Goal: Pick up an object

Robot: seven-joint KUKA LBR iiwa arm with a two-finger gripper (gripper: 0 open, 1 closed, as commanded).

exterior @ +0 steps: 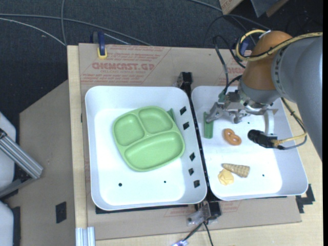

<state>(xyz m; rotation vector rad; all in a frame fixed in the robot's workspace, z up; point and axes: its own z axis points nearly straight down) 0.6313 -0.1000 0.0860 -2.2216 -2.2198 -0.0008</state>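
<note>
Bins, two. Left bin point(97, 152): one green divided plate point(148, 138). Right bin point(287, 173): one green stick point(208, 125), pretzel point(232, 137), cone point(236, 169), yellow lump point(225, 177). Gripper point(237, 113): opening indiscernible.

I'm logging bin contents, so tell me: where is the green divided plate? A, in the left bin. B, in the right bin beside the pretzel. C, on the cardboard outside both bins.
A: the green divided plate lies alone inside the left bin, apart from the small items in the right bin.
</note>
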